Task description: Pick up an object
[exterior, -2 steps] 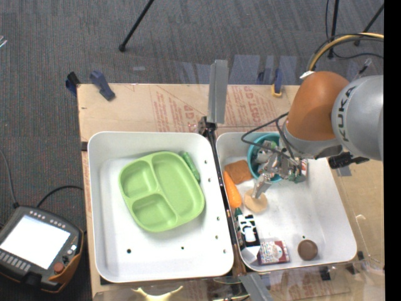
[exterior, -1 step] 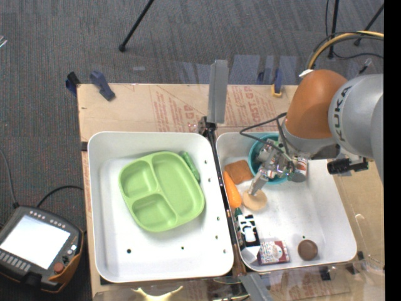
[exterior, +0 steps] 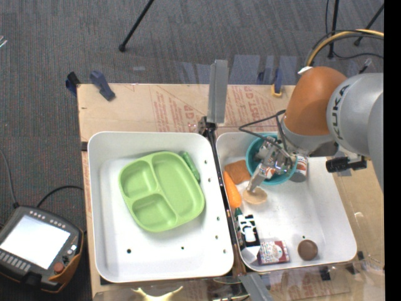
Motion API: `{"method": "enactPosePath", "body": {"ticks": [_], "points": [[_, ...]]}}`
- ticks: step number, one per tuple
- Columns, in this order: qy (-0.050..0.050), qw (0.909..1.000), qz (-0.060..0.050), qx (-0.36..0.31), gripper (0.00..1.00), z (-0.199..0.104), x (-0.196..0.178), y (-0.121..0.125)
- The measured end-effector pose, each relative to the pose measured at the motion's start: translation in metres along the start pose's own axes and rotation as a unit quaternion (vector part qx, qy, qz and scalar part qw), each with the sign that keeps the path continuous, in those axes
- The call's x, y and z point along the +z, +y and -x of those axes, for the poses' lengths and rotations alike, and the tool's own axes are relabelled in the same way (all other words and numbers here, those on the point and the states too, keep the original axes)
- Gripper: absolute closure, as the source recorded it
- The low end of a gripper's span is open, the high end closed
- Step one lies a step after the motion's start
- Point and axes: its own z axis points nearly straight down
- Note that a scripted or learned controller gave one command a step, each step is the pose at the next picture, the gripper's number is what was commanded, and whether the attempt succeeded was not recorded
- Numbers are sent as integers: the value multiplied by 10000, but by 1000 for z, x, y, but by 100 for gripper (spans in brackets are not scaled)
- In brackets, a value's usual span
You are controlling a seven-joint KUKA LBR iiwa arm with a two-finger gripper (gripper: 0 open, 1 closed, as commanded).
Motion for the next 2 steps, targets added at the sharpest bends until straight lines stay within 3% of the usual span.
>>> {"method": "enactPosePath", "body": {"ticks": [1, 2], "points": [[53, 10000, -27, -24, 100, -2, -9, 0], [-26, 9973, 7, 728, 100, -72, -4, -19]]}}
